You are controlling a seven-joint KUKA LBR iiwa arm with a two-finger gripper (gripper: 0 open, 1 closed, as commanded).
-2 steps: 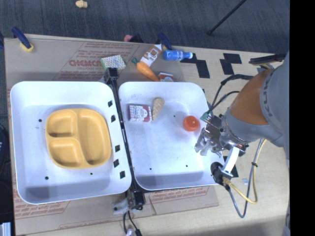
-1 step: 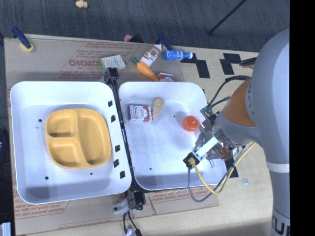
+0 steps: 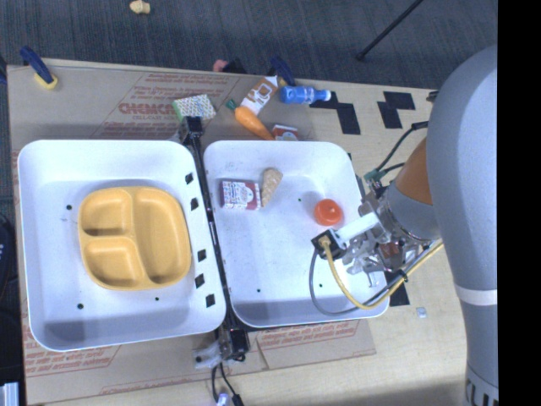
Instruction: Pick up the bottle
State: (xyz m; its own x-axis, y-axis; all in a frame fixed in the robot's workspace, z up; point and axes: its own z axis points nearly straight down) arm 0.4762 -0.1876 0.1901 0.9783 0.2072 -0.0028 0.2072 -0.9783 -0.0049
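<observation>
Arm (image 3: 473, 184): over the right bin's right edge.
Right bin (image 3: 254, 294): the landmark.
Yellow tray (image 3: 135, 235): left of it, in the other bin.
Gripper (image 3: 363, 256): at its right wall; cannot tell its state.
Bottle (image 3: 303, 96): outside, behind its far rim, lying down.

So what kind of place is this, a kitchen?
More likely a robot test lab: a grey robot arm reaches over two white bins on cardboard, with cables trailing and toy-like food such as a carrot.
</observation>
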